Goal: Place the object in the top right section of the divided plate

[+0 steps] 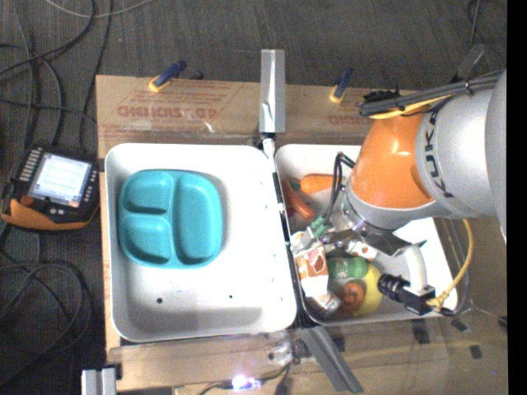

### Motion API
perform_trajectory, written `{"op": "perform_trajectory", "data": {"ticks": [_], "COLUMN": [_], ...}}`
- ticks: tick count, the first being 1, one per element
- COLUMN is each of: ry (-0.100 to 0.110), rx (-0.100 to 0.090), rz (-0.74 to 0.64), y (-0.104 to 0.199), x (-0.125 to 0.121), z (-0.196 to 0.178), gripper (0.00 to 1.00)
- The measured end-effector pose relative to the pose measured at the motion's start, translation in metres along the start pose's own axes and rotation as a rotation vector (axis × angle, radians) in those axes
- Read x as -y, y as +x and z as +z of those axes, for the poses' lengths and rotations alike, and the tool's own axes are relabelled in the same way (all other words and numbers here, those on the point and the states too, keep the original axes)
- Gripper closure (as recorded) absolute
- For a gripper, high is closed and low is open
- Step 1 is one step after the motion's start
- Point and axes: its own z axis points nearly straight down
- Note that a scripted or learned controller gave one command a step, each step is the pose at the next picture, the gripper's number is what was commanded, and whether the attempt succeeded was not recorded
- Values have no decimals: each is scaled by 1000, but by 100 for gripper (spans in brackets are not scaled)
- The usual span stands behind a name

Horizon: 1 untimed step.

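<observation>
A teal divided plate lies in the upper left part of the left bin. It has two small sections on its left side and one long section on its right, and nothing lies in them. My gripper hangs below the orange wrist band, low over the pile of objects in the right bin. It sits just above a small printed carton and a green and yellow fruit-like toy. The arm hides whatever lies straight under the gripper.
An orange item and a red and green item lie at the right bin's upper left. A handheld control pad rests left of the bench. Blue and yellow clamps hold the cardboard at the back.
</observation>
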Motion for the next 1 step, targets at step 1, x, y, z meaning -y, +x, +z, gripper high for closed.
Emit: {"op": "perform_trajectory", "data": {"ticks": [1], "ry": [0], "rx": [-2], "rz": [156], "y": [82], "x": [-62], "z": [-48], "gripper": [100]}}
